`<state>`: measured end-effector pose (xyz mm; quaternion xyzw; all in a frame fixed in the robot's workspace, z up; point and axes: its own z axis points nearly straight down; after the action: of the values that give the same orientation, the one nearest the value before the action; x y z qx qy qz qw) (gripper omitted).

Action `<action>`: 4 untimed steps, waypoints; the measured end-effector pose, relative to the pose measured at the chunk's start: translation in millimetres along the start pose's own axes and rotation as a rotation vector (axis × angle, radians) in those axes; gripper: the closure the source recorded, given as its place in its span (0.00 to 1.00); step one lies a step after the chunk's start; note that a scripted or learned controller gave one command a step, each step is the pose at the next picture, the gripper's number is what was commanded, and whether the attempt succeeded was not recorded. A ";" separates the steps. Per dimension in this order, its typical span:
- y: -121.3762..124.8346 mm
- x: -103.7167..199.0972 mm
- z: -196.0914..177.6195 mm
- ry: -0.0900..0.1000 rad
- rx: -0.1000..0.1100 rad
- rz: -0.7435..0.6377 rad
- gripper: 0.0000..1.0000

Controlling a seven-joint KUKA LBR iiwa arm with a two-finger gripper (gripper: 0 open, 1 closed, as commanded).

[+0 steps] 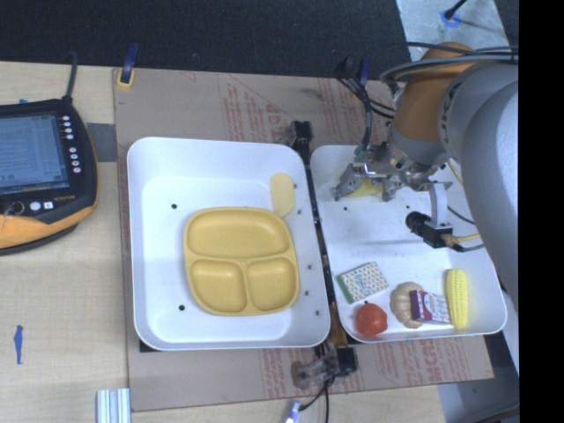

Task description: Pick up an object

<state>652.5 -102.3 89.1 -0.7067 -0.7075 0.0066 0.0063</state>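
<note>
Teach pendant cut off at left edge. Arm hides the right bin's far right corner. End effector finger state too small to read.

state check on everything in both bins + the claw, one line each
claw: low over the right bin's far end, nothing seen in it
yellow divided tray: flat in left bin, upright, compartments bare
yellow oval piece: lying beside the tray
tomato: resting in right bin
green card: lying flat
corn: lying on its side
</note>
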 end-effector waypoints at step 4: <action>-3.0 -62.4 -9.0 0.008 0.018 -0.003 1.00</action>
<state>649.7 -164.7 98.2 -0.7055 -0.7084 0.0099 0.0155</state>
